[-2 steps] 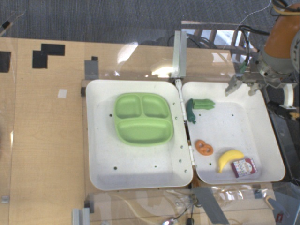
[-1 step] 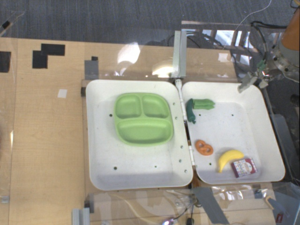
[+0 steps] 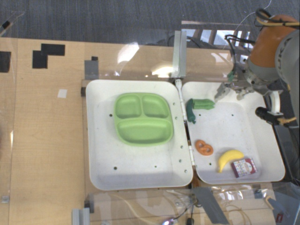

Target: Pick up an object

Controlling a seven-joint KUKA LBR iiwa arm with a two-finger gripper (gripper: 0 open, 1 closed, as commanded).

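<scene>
One banana [image 3: 229, 159], one pretzel [image 3: 204, 147], one green block [image 3: 197, 108], one red packet [image 3: 243, 167]; pincer [image 3: 233, 93] open, empty.

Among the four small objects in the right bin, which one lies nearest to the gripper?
The green L-shaped object, at the bin's upper left, lies just left of the gripper. The orange pretzel, yellow banana and dark red packet lie lower, farther away.

One fixed camera above the bench [image 3: 42, 139], slanting down, both white bins [image 3: 101, 172] framed
</scene>
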